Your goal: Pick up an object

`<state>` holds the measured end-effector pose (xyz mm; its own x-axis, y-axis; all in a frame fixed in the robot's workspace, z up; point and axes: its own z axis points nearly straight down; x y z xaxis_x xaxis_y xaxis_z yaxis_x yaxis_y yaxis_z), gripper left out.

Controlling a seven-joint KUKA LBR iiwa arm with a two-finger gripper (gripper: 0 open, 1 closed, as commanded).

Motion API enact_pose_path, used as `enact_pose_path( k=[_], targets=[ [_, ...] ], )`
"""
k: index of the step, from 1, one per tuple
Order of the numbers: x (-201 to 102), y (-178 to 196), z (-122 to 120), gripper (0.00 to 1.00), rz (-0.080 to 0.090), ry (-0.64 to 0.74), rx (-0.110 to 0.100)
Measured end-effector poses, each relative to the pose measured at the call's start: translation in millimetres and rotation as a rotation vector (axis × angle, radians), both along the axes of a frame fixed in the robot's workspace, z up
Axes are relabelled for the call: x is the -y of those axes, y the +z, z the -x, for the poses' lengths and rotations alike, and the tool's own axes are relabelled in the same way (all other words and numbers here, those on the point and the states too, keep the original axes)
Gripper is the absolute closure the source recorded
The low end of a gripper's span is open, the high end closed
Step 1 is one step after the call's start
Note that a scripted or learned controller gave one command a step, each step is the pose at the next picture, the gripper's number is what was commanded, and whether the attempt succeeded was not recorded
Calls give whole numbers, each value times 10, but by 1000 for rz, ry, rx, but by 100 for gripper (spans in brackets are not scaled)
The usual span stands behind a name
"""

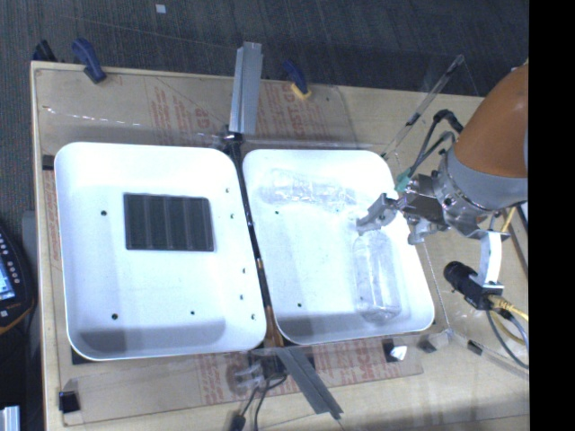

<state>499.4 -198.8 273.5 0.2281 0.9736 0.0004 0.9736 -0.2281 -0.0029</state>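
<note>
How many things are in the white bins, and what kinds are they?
Clear plastic bottles: 2, one lying across the top of the right bin and one lying near its right wall.
Dark ribbed flat block: 1, in the left bin.
Total: 3

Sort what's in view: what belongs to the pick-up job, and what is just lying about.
Job:
- gripper
- upright clear bottle in right bin
- clear bottle lying at that bin's top

Lying about:
- left bin
- dark ribbed panel
- blue clamps
</note>
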Motion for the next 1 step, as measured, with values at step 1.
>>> enact_pose_path(
  k=[1],
  targets=[
    [32,337,213,0,3,93,4]
  ],
)
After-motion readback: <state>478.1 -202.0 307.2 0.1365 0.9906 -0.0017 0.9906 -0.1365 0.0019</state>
